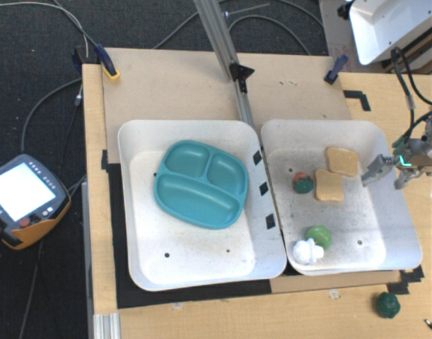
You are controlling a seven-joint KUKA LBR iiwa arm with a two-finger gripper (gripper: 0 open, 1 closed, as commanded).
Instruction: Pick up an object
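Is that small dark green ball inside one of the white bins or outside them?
Outside. The dark green ball lies on the wooden bench, beyond the right bin at its near corner.

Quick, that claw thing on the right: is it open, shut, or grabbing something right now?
Gripper: open, holding nothing, at the right bin's right edge.

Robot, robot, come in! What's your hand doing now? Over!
Hand at right bin's right rim, holding nothing. Nearest: two tan blocks. Nothing blocking them.

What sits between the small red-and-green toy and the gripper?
In the camera view, two tan sponge-like blocks lie between the red-and-green toy and the gripper.
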